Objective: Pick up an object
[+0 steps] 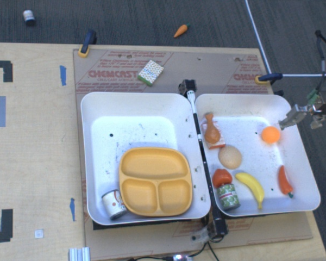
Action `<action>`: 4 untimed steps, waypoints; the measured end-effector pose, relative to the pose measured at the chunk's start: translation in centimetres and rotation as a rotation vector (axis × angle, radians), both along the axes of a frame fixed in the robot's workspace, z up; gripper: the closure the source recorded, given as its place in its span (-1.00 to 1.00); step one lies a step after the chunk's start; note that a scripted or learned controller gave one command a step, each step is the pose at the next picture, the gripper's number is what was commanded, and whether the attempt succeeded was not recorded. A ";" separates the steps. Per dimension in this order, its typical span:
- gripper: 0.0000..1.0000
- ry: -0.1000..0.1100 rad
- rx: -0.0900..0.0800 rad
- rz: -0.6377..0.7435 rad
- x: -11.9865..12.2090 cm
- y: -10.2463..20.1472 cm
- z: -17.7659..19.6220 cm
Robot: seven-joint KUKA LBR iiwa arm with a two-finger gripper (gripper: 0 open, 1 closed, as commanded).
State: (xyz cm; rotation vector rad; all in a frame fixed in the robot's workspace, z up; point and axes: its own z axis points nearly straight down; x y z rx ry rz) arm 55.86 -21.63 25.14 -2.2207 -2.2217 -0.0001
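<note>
So, gripper (287, 123): it hung at the far right rim of the right bin (249, 139), low and slanted toward the bin floor; whether it was spread or pressed together could not be told, and nothing showed in its grasp.
Nearest object: the orange ball (270, 135) lay just beside the gripper tip, apart from it, on the bin floor near the right wall.
Other objects: drumstick (211, 129), egg (230, 157), banana (251, 186), jar (229, 196) and chili (285, 181) lay in the same bin, all farther from the gripper.
Stage: my guess was an approach to the ball, with the pick not yet made.
Risk, rolling: the ball was round and probably smooth, so an off-centre closing could squirt it out sideways across the floor.
Risk, wall: the ball sat close to the sloped right wall, so a descent there could catch the rim or leave no room on that side.
Risk, nudge: a touch on the way down could push the ball off toward the egg, and the grasp would close on air.
Risk, slant: a tilted approach might grip above the ball's middle and let it slip on the lift.
</note>
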 end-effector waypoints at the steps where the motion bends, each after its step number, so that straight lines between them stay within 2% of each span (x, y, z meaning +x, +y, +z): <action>1: -1.00 0.004 0.010 0.004 5.7 -0.2 -14.8; 2: 1.00 -0.002 0.001 0.005 5.9 -0.5 -13.6; 3: 1.00 0.000 0.002 0.001 4.2 7.1 -7.9; 4: 1.00 0.002 0.001 0.001 -1.3 12.9 -6.7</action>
